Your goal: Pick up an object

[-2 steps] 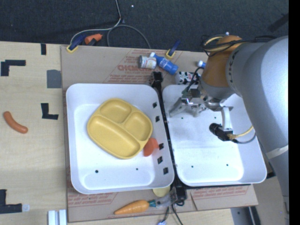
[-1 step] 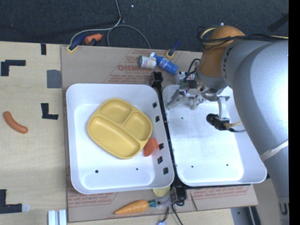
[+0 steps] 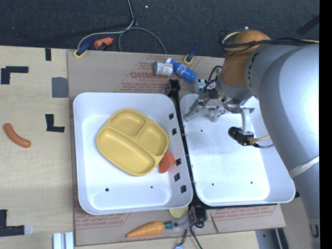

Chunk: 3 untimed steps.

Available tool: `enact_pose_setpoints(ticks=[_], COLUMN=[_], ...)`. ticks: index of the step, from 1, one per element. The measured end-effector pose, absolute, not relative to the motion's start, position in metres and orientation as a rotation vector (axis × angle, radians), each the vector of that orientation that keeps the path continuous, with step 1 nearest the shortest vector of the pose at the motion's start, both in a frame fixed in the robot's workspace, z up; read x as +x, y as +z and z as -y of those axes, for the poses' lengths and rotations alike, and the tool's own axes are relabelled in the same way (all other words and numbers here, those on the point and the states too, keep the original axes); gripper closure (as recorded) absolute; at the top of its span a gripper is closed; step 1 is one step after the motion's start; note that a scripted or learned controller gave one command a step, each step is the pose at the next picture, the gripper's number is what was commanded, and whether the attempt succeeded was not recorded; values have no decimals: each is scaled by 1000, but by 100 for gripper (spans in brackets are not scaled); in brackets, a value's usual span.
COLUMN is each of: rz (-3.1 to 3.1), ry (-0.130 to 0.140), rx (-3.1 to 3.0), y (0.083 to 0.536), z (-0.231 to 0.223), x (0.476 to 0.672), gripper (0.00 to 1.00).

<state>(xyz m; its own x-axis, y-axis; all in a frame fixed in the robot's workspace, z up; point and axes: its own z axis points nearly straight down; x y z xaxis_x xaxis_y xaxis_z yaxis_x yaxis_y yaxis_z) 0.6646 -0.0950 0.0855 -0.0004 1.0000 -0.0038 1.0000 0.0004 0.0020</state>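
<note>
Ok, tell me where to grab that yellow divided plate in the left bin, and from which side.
Take the yellow divided plate by its rim, probably the edge nearest the arm, just above the small orange piece. It lies flat in the left bin, so come straight down with one finger inside a compartment and one outside. The raised lip is the only thin part a pincer can close on.

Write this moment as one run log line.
tool: over right bin | yellow plate, orange piece: left bin | pick: not done
</note>
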Motion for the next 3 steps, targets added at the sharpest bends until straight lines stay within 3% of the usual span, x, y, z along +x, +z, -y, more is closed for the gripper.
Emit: enact_pose_setpoints(ticks=[1, 2, 3], rz=[-2220, -2224, -2224], ry=[1, 2, 2], rx=[2217, 2217, 2215], y=[86, 85, 96], z=[99, 100, 100], x=[643, 670, 669], gripper=[0, 0, 100])
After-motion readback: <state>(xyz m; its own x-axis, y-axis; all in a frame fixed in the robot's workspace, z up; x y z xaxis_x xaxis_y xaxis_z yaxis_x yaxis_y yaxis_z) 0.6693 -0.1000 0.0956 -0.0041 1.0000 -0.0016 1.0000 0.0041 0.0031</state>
